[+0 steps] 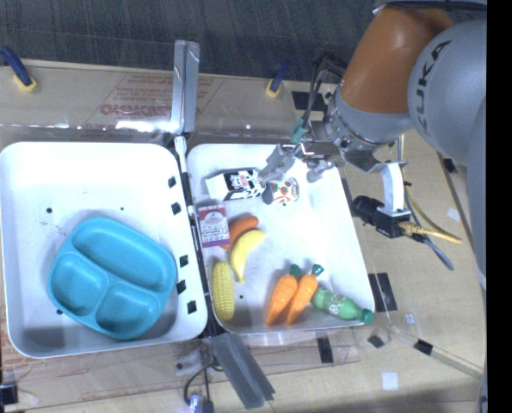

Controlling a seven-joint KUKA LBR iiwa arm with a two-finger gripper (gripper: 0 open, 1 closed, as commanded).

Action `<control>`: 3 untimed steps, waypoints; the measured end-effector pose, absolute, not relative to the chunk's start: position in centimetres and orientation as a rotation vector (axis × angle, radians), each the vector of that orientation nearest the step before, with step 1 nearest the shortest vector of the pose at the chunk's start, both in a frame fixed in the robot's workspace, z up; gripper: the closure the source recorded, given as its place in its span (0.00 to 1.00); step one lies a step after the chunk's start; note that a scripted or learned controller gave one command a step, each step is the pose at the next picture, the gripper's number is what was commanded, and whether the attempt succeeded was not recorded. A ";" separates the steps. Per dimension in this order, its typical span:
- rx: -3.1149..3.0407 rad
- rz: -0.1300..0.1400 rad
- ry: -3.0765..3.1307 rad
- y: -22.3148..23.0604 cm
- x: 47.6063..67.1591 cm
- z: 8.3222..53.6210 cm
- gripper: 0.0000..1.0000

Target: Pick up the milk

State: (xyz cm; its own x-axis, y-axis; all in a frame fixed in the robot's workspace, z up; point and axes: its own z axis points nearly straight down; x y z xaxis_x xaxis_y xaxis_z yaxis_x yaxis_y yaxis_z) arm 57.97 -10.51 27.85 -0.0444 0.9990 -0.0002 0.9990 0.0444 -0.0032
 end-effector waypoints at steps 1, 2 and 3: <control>-1.997 0.005 -2.420 -13.2 54.5 16.8 0.00; -2.085 0.003 -2.349 -18.5 61.6 9.1 0.00; -2.080 0.003 -2.354 -18.5 61.6 10.1 1.00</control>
